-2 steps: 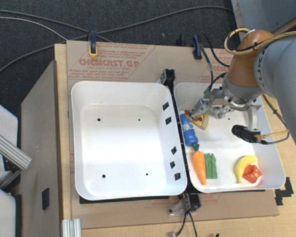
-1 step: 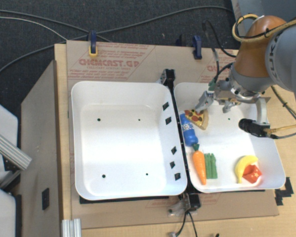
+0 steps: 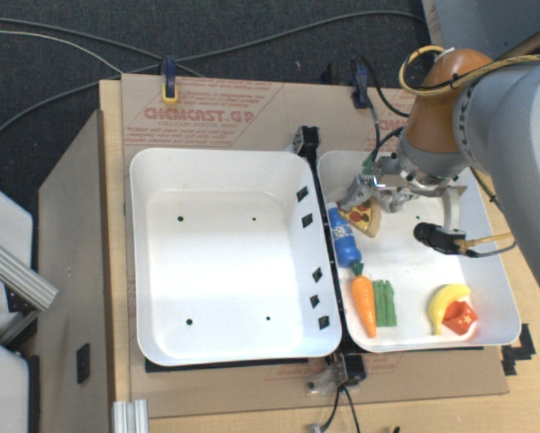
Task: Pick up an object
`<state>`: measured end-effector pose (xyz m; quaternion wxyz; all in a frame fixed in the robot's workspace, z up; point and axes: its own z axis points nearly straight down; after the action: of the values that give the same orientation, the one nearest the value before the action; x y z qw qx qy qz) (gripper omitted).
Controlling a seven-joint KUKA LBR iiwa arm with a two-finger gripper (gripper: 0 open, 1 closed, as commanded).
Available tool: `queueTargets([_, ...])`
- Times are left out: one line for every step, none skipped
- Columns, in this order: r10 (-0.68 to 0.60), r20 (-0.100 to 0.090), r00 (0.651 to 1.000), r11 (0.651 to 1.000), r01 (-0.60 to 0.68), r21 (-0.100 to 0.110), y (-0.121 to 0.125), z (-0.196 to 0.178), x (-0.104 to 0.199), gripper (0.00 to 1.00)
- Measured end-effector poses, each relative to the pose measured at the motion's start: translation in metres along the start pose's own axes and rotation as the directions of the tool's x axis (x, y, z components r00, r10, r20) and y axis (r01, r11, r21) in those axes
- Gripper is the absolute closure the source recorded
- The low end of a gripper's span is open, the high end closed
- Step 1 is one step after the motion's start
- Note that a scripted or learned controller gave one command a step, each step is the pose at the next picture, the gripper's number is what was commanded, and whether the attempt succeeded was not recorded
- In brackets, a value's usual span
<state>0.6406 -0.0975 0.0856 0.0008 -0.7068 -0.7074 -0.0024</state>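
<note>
My gripper [image 3: 365, 194] hangs low over the far left part of the right bin [image 3: 495, 269]. Directly below it lies a small tan and red toy, like a pizza slice [image 3: 366, 220]; whether the gripper touches it is unclear. A blue bottle [image 3: 344, 240] lies against the bin's left wall, just left of that toy. Nearer the front lie an orange carrot [image 3: 365, 304] and, right beside it, a green vegetable [image 3: 385, 301]. At the front right, a yellow banana [image 3: 446, 299] rests against a red toy [image 3: 461, 317].
The left bin [image 3: 152, 242] stands beside the right one, and a black divider with clips [image 3: 316, 242] runs between them. Cardboard [image 3: 206, 106] lies under both bins. My grey arm [image 3: 513, 124] reaches in over the right bin's far right corner.
</note>
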Motion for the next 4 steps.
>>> queueTargets([0.000,0.005,1.000,1.000,0.000,-0.005,0.0008,-0.0049,-0.0015,0.00])
queueTargets([0.000,0.005,1.000,1.000,0.000,-0.006,0.0009,-0.0049,-0.0016,0.00])
queueTargets([0.000,0.005,1.000,1.000,0.000,-0.006,0.0010,-0.0049,-0.0016,0.00])
queueTargets([0.001,0.007,1.000,1.000,-0.001,-0.009,-0.0004,-0.0052,0.0001,0.00])
